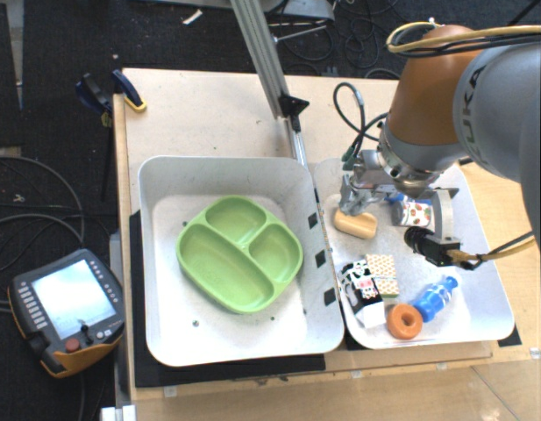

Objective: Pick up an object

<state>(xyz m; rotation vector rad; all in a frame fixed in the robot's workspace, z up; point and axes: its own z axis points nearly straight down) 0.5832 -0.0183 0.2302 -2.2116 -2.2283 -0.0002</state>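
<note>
Tan roll (358,226) is what I judge myself to be after, and it lies at the near-left corner of the right bin (485,310), just past the wall shared with its neighbour. Sweeping from the left: a teach pendant (68,310) sits off the bench, out of my concern. The left bin (149,226) holds a green divided plate (239,253) lying flat in its middle, too broad and low for me to pinch easily, which is likely why I am not over it. My gripper (356,202) hangs right above the roll's far edge, touching or nearly so; whether it is open or closed I cannot tell from this angle, and I see nothing lifted. Nearer the camera lie a cow-patterned box (365,286), an orange ring (404,321) and a blue bottle (435,298), crowded together, so the roll standing apart looks the cleaner pick.
</note>
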